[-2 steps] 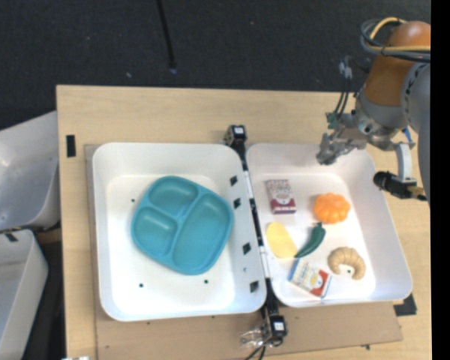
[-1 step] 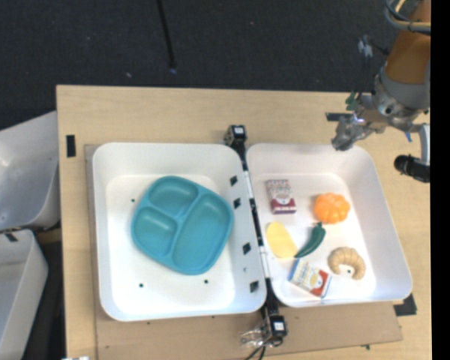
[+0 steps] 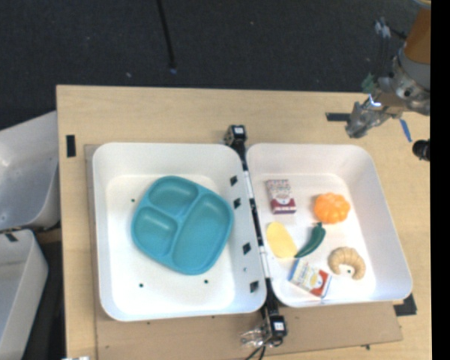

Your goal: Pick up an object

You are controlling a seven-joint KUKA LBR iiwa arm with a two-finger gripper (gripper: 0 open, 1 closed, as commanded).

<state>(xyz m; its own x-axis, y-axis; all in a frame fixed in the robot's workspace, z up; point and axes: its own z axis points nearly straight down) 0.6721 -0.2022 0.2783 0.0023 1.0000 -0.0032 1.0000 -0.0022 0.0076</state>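
Note:
The right bin (image 3: 375, 201) holds several small items: a red and white carton (image 3: 282, 196), an orange fruit (image 3: 331, 208), a yellow piece (image 3: 280, 240), a green pepper (image 3: 311, 241), a tan croissant (image 3: 347, 262) and a white box with red and blue print (image 3: 310, 278). My gripper (image 3: 360, 120) hangs at the upper right, over the bare bench beyond the right bin's far edge. It is well apart from every item, and nothing shows in it.
In the left bin (image 3: 105, 201) lies a blue divided plate (image 3: 182, 223). A ridge with black clips (image 3: 249, 223) separates the two bins. A white container (image 3: 15, 171) stands off the bench to the left.

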